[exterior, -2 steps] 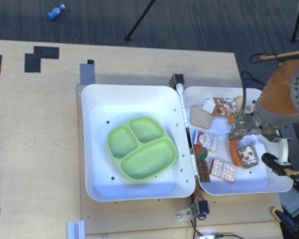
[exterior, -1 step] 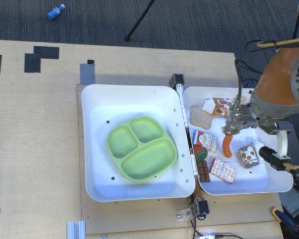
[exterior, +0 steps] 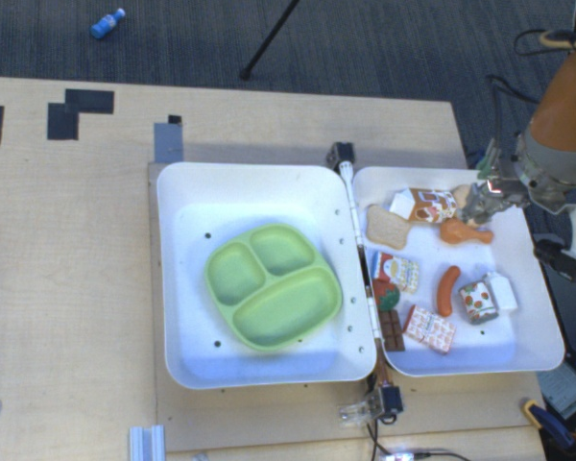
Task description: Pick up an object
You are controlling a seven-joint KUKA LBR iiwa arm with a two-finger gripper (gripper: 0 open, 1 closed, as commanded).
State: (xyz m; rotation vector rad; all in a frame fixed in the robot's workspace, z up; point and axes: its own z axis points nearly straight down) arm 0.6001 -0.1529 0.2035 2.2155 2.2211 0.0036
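A pale wooden bench (exterior: 67, 257) carries two shallow white bins side by side, their inner rims touching along a hinge-like seam. The left bin (exterior: 178, 257) holds one thing, a green divided plate (exterior: 274, 284) with three compartments, lying near the middle with bare white floor all round it, widest along the far and left rims. The right bin (exterior: 547, 339) is crowded. A slice of toast (exterior: 388, 227) lies near its far left corner, a printed snack packet (exterior: 430, 203) just beyond it by the far rim, and an orange chicken drumstick (exterior: 466, 231) to the right of those. Lower down lie a red sausage (exterior: 447, 289), a small white carton with red print (exterior: 480, 301), a flat red-and-white packet (exterior: 429, 328), a chocolate bar (exterior: 392, 330) against the left rim, and a colourful packet (exterior: 398, 275) above it. Open floor remains along the near rim and near the right rim. The grey arm with its orange band (exterior: 564, 113) reaches in over the far right corner, and the gripper (exterior: 480, 200) sits low just above the drumstick's far end; whether its claw is spread or pressed together cannot be told.
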